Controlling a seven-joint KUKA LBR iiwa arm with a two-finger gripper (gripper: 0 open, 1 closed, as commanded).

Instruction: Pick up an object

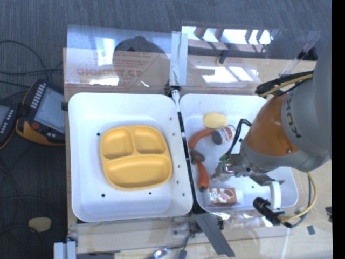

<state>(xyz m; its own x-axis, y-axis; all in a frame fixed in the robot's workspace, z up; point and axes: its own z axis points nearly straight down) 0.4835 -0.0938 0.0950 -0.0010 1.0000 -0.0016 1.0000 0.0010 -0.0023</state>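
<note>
- While the arm is reaching in from your right, its jaws end is hanging low over the right bin, where every loose thing is lying.
- You are looking at a cluster against the bin's left wall: a yellow lemon-like piece, a small can just beside it, an orange curved piece, a carrot and a red packet.
- Whether the jaws are parted or clenched, you cannot tell; nothing is visibly sitting between them.
- Crowding is leaving you little room: carrot and wall are nearly touching.
- Meanwhile the left bin is carrying a yellow divided plate, well apart.
</note>
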